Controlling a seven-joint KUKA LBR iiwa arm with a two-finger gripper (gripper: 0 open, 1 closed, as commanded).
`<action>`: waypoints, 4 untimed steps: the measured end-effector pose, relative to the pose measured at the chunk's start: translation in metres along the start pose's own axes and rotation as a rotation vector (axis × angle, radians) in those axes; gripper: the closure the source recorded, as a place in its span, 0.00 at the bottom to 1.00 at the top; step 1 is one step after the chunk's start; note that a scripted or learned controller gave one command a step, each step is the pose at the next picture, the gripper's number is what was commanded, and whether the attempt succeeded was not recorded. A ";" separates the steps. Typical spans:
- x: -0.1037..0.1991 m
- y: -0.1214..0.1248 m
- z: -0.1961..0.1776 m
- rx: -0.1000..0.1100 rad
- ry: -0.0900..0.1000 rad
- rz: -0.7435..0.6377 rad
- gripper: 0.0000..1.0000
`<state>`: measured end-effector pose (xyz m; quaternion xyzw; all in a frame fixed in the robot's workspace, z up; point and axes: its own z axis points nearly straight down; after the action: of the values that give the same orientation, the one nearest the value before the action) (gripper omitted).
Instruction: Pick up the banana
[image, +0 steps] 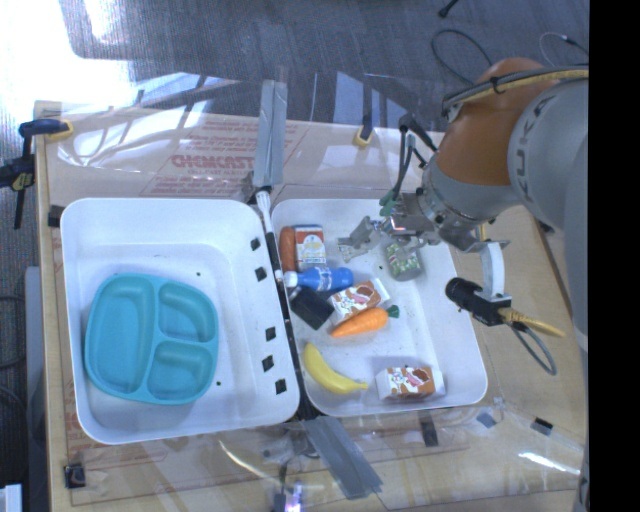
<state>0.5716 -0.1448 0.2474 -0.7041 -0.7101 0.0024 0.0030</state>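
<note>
Banana near bin's front, well apart from jaws

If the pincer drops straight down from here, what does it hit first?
Most likely the bare floor of the right white bin near its far edge. The pincer hangs there, well away from the yellow banana at the near side. Depth is uncertain from this slanted view.

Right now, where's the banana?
The banana lies in the right bin, near its front-left corner, just below the carrot and left of a small carton.

The arm reaches in from the right, wrist bent down.
</note>
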 end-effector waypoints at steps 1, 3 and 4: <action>0.069 -0.049 0.059 0.000 -0.001 -0.011 0.00; 0.034 -0.078 0.138 -0.062 -0.022 0.040 0.00; 0.033 -0.074 0.136 -0.077 -0.040 -0.155 0.00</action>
<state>0.4964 -0.1118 0.1117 -0.6465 -0.7619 -0.0114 -0.0381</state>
